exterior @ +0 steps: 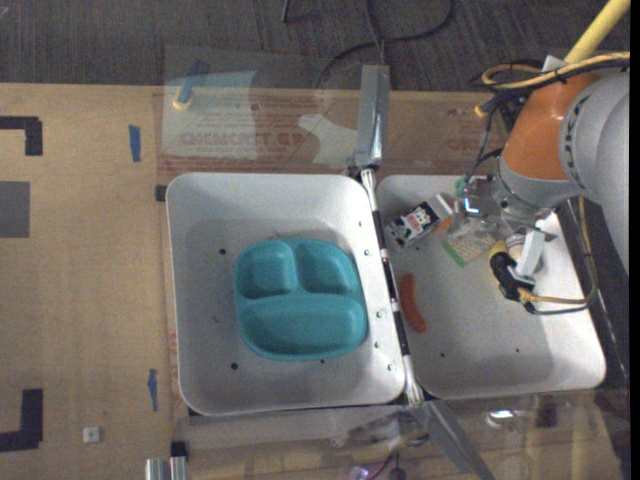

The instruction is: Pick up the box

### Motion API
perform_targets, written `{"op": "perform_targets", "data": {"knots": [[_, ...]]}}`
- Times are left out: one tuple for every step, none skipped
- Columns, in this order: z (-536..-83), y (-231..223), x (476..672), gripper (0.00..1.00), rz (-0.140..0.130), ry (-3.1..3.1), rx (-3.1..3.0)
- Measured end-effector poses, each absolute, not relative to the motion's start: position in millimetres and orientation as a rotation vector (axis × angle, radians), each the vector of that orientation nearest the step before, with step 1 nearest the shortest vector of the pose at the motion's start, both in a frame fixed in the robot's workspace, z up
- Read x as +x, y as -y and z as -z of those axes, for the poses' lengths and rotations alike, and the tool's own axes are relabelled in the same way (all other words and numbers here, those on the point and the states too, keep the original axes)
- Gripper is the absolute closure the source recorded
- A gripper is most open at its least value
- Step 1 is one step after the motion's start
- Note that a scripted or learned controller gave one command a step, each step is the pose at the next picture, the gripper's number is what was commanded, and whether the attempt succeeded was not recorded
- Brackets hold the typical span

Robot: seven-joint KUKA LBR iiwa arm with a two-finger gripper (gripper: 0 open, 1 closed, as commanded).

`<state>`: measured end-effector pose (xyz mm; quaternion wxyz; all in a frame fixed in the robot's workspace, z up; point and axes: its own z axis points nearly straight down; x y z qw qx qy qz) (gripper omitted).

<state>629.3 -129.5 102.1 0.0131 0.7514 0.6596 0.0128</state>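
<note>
Here the hand (pixel 478 230) hangs over the box (pixel 415 222) in the right bin (pixel 520 368).

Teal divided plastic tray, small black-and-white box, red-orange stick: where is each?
Teal divided plastic tray (pixel 298 299): camera view, its central ridge.
Small black-and-white box (pixel 417 221): camera view, its top face.
Red-orange stick (pixel 412 303): camera view, its middle.

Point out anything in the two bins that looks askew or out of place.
The small black-and-white box lies tilted against the right bin's upper left wall. The orange-red stick-shaped thing sits slightly slanted near the divider. The teal divided tray rests flat in the left bin. Nothing looks spilled.
</note>
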Motion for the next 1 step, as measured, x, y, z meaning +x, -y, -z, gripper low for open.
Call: {"op": "perform_targets", "data": {"knots": [[-154.5, 173.0, 668.0, 1.0, -0.001, -1.921, 2.482]]}}
